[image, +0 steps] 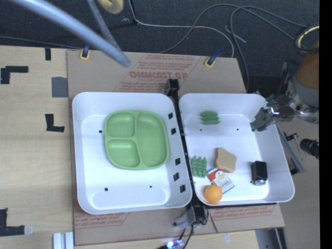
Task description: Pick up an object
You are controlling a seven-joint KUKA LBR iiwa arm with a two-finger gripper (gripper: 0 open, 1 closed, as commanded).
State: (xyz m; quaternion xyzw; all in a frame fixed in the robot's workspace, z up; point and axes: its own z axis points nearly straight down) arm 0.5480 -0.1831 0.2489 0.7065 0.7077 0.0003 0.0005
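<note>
Here the left bin (pixel 83 154) holds a green plate (pixel 137 140); tool (pixel 261 119) state unclear.

Green divided plate (pixel 137 140) in the left bin (pixel 83 139), right bin (pixel 275 185) holding an orange (pixel 212 193), bread slice (pixel 225 160), black block (pixel 259 171), gripper (pixel 262 119) poised over its right rim

Even, soft overhead light, mildly grainy.
White bins (pixel 83 139) bright without glare; a blurred grey bar (pixel 67 19) crosses far from the tool (pixel 262 119).
</note>
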